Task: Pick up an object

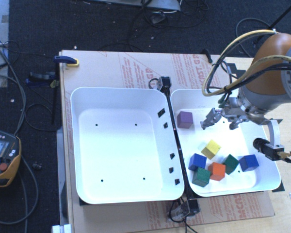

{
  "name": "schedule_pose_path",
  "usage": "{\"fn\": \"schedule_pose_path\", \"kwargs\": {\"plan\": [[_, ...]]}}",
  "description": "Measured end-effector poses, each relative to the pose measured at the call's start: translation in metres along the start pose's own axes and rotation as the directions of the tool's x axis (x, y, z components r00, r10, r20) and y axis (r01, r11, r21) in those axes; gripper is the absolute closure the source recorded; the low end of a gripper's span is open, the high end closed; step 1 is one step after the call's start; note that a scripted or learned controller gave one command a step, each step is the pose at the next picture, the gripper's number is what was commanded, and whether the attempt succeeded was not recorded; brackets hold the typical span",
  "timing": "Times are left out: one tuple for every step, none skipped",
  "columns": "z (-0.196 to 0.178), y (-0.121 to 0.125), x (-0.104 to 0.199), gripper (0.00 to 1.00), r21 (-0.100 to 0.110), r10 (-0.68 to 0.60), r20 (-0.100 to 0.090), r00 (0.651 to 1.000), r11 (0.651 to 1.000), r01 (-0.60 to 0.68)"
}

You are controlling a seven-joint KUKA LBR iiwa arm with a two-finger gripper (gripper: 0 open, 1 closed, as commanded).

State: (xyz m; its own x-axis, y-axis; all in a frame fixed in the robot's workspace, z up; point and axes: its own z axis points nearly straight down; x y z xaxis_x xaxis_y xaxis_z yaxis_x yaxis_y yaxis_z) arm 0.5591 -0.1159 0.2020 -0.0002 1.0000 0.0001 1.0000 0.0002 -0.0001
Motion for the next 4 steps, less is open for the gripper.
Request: {"fn": "schedule_pose_path", "kwargs": {"plan": [[0.118, -0.049, -0.028, 0.00, 0.008, 0.004, -0.001, 1.000, 1.000, -0.004], [0.114, -0.008, 0.010, 0.00, -0.001, -0.003, -0.001, 1.000, 1.000, 0.003], [0.113, -0.010, -0.055, 0.00, 0.000, 0.004, 0.002, 1.000, 1.000, -0.004], [0.114, 0.021, 0.020, 0.00, -0.001, -0.006, -0.001, 1.000, 1.000, 0.006]]}}
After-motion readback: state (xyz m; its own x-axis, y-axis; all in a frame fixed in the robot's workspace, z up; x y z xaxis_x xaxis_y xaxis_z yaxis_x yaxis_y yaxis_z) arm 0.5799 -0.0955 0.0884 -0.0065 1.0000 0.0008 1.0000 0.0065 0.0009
